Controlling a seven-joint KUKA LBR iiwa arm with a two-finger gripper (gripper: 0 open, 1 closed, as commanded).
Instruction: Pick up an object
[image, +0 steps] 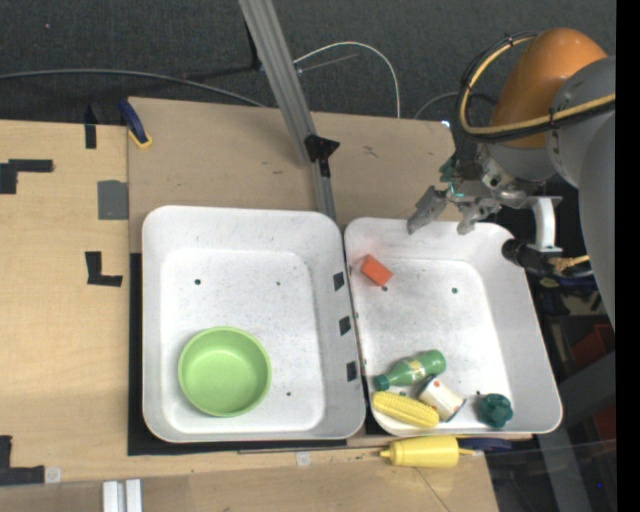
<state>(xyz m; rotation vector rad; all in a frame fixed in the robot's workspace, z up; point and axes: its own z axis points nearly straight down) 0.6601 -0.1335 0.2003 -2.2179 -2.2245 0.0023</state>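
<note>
The pincer (447, 212) hangs released, fingers spread, above the right white bin's (520, 300) far rim; the small orange block (376, 269) lies just left and nearer.

A wooden table (60, 300) fills the left and middle of the frame, with black tape marks (98, 268) on its left part and a grey patch (113, 199) nearer the upper left. A grey metal pole (290, 90) slants down from the top centre. Thin cables (350, 55) loop over the dark floor (120, 40) along the top. A blue and yellow clip (136, 124) sits at the table's upper left edge.
</note>
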